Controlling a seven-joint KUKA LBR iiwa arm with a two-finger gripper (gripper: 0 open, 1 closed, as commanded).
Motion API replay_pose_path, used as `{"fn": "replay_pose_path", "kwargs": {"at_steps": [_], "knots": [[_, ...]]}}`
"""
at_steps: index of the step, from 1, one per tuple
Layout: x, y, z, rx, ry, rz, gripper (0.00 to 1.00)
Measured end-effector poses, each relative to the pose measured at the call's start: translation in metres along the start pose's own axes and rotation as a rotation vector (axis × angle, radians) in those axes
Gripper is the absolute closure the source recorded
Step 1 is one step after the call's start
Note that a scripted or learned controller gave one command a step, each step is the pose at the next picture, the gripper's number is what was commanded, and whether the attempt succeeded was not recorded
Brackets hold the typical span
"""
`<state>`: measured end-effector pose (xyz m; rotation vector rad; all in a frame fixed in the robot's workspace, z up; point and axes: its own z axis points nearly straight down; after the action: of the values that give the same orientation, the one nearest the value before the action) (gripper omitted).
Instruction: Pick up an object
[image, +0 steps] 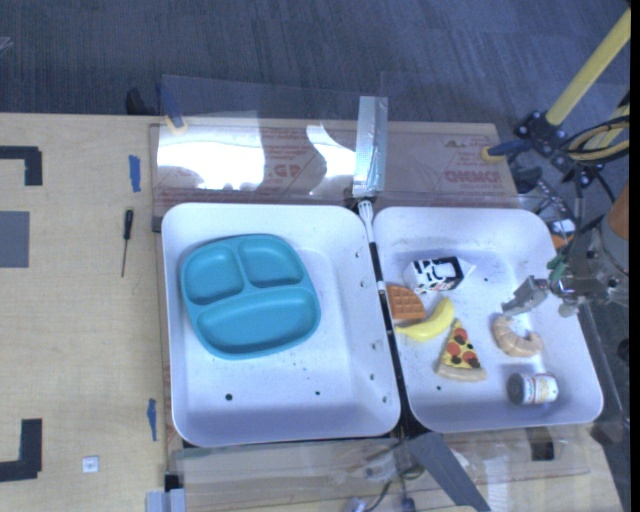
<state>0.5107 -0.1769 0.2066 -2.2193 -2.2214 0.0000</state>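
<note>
The right bin (570, 400) holds several toy foods. A black-and-white carton (438, 271) lies near its middle, with a brown waffle (405, 302) and a yellow banana (430, 322) beside the centre wall. A pizza slice (460, 353) lies in front of them. A tan croissant (516, 337) sits toward the right, and a small can (534, 388) lies on its side near the front right corner. My gripper (528, 294) reaches in over the bin's right rim, just behind the croissant. I see nothing held in it.
The left bin (340, 400) holds a blue divided plate (250, 294). A clear panel and a metal post (370, 145) stand behind the bins. Cables and a yellow bar (590, 70) crowd the upper right. A screwdriver (126, 238) lies on the bench at left.
</note>
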Motion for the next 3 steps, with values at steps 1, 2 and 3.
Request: {"fn": "replay_pose_path", "kwargs": {"at_steps": [1, 2, 3], "knots": [[0.048, 0.05, 0.108, -0.011, -0.003, -0.014, 0.0], [0.085, 0.116, 0.12, -0.005, -0.001, 0.016, 0.0], [0.081, 0.137, 0.121, 0.041, 0.004, 0.043, 0.0]]}}
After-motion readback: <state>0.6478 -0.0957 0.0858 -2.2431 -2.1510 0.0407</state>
